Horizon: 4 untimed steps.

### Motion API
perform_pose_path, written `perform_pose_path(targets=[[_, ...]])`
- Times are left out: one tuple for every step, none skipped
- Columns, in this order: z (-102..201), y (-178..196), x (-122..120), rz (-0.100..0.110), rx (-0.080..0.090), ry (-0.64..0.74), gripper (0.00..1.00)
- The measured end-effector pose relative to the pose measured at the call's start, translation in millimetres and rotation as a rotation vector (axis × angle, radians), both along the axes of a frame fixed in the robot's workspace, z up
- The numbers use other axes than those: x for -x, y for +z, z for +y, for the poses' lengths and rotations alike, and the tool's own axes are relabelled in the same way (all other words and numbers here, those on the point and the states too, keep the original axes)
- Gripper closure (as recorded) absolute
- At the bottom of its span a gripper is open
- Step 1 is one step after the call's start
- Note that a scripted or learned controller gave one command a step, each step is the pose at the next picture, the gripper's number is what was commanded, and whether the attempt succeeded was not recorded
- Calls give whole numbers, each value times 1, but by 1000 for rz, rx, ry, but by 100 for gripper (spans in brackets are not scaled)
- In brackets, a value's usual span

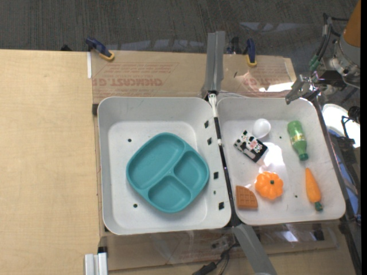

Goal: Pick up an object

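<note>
The right bin holds several small things. A black-and-white cow toy lies near its middle, with a white ball just behind it. A green bottle lies toward the right wall, and an orange carrot sits in front of it. An orange pumpkin and a brown waffle piece rest near the front edge. My gripper hangs over the bin's back right corner, above and apart from all of them, with nothing seen in it.
The left bin holds a teal divided plate. A grey divider and clamps stand on cardboard behind the bins. A wooden bench top stretches to the left. Cables run along the right side.
</note>
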<state>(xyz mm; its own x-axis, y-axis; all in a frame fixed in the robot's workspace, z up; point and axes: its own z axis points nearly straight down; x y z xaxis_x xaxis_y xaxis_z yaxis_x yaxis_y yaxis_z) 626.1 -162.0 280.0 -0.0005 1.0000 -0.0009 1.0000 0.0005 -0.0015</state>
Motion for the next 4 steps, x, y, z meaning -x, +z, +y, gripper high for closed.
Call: perform_pose_path(targets=[[-45, -111, 9, 2, 0, -191, 0], [-40, -189, 22, 4, -8, -203, 0], [-43, -179, 22, 1, -3, -206, 100], [-5, -95, -3, -2, 1, -171, 100]])
